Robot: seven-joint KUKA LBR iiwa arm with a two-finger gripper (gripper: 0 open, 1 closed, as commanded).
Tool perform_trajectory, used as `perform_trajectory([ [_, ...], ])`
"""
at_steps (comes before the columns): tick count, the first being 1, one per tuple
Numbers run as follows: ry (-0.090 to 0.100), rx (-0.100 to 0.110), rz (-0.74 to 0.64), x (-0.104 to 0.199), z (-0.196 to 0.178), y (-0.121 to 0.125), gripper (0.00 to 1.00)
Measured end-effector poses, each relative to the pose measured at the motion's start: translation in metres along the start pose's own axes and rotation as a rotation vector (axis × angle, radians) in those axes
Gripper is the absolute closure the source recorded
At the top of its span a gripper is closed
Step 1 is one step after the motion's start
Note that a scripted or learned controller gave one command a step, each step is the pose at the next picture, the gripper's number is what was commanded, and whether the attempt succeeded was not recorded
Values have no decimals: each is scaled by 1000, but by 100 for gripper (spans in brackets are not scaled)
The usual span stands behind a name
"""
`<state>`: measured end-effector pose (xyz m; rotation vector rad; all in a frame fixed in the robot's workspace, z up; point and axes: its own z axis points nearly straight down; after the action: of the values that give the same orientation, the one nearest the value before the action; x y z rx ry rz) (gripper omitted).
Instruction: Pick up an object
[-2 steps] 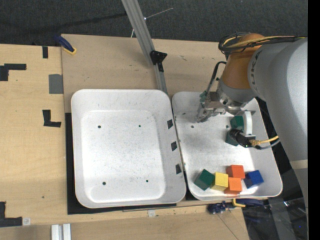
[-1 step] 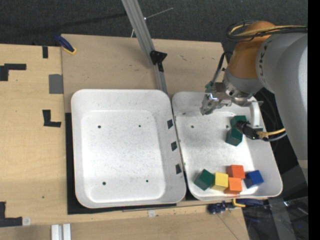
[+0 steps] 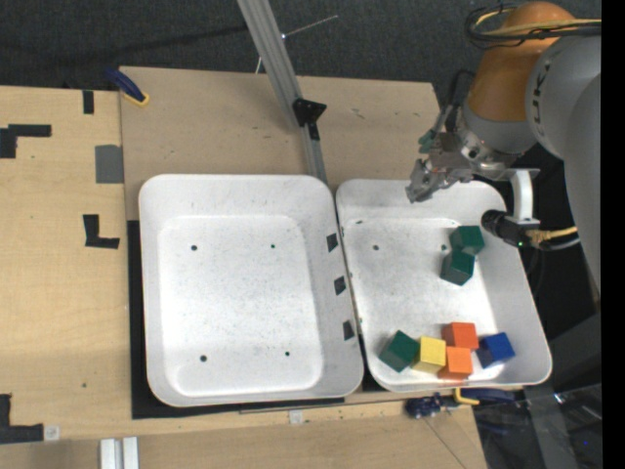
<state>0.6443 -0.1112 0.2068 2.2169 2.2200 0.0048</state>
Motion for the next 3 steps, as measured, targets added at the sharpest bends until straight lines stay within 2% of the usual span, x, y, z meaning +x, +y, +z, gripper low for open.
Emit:
perform_trajectory([
  [1, 1, 1, -1, 7, -45, -1, 100],
  [3, 1, 8, -3, 100, -29, -22, 100],
])
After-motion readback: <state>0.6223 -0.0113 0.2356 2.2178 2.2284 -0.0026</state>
